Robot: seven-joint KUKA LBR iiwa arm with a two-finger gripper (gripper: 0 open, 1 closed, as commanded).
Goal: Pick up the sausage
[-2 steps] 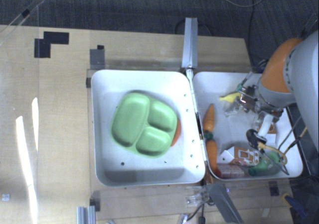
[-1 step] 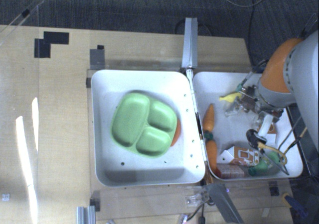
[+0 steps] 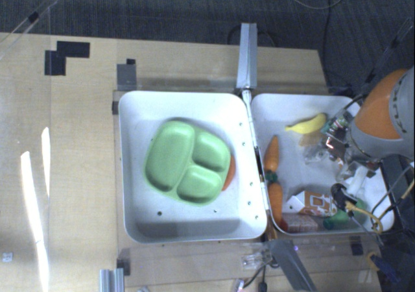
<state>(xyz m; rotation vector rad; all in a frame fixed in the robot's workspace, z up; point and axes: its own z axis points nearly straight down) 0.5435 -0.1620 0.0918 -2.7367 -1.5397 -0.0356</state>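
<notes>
Jaws (image 3: 332, 143), their state not discernible, are seen low over the right bin (image 3: 293, 104) beside a banana (image 3: 307, 125), with the sausage (image 3: 302, 224) laid at that bin's front edge near two carrots (image 3: 272, 153), and a green tray (image 3: 188, 162) held in the left bin (image 3: 130, 174).

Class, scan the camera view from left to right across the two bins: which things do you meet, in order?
Left bin → green divided plate → upper carrot → banana → arm's orange band. I omit the clutter in the right bin's lower end, since it overlaps.
</notes>
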